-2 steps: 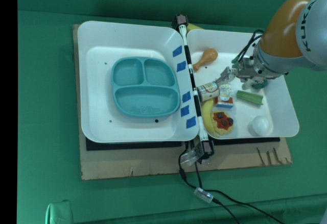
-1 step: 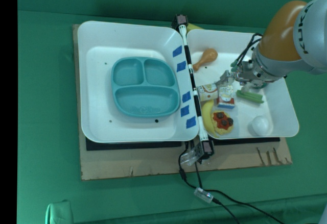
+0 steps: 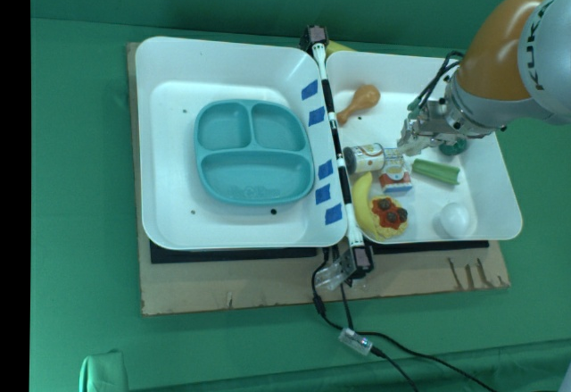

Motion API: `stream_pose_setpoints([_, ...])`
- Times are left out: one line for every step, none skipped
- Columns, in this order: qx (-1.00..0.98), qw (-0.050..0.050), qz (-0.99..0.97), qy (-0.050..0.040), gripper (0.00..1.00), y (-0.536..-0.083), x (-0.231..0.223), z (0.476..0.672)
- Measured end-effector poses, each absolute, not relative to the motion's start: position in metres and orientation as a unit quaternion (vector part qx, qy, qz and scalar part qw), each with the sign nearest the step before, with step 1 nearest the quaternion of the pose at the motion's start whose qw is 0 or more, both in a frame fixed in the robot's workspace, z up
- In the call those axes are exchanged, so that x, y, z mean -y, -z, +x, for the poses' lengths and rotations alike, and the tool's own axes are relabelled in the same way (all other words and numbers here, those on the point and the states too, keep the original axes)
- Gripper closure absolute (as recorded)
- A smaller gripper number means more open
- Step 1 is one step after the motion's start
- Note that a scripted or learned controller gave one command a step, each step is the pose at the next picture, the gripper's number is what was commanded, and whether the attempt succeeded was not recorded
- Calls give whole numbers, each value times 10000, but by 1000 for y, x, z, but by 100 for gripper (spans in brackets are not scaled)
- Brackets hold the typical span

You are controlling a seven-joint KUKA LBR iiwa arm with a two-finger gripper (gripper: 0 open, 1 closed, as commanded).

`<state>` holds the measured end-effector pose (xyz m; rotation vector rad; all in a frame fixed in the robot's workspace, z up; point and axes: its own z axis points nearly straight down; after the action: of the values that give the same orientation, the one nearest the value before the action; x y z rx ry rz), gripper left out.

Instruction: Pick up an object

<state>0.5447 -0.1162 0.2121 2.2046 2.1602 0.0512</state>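
Observation:
The right bin [image 3: 486, 169] holds several toy foods: a chicken drumstick [image 3: 359, 101], a small can [image 3: 364, 157] lying on its side, a banana [image 3: 360, 199], a red and white carton [image 3: 396, 178], a small pizza [image 3: 389, 215], a green celery piece [image 3: 435, 171] and a white egg [image 3: 454, 220]. My gripper [image 3: 409, 145] hangs low over the middle of this bin, just right of the can and above the carton. A teal object [image 3: 453, 147] peeks out under the wrist.
The left bin [image 3: 169, 78] carries a teal divided plate [image 3: 252, 152]. A divider bar with blue tape marks [image 3: 325, 142] runs between the bins. A yellow item [image 3: 336, 47] shows at the far rim. Cables [image 3: 357, 341] trail off the cardboard base at the front.

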Motion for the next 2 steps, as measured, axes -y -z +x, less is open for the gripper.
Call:
stream_pose_setpoints([-7052,64,7090,-24,100,-259,114,567])
stream_pose_setpoints([-7051,64,7091,-22,0,-259,114,567])
